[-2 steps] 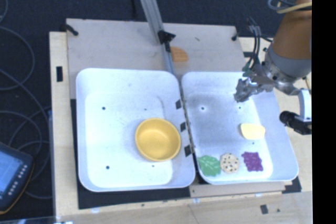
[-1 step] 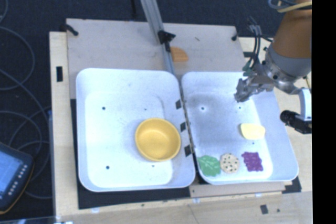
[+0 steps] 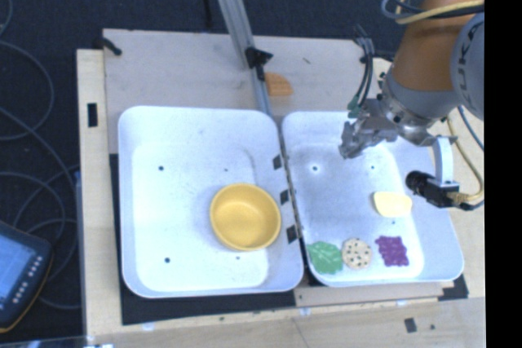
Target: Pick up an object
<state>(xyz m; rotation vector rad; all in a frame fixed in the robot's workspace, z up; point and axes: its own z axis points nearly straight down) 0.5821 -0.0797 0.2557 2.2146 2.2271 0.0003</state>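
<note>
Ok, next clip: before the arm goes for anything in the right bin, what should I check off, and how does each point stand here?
1. Targets in the right bin: ok. Yellow piece, green piece, cookie, purple piece.
2. Pieces spaced for a grasp: not ok; green piece and cookie touch.
3. Gripper carrying nothing: cannot tell.
4. Gripper above a target: not ok; it hangs over bare floor near the bin's far end.
5. Yellow bowl out of the way: ok, in the left bin.

I see a bowl (image 3: 245,216) in the left bin (image 3: 147,175), toward its near right. In the right bin (image 3: 326,143), three small items (image 3: 357,253) line the near edge; another piece (image 3: 392,204) lies behind them. The gripper (image 3: 352,144) hangs over that bin's far part.
</note>
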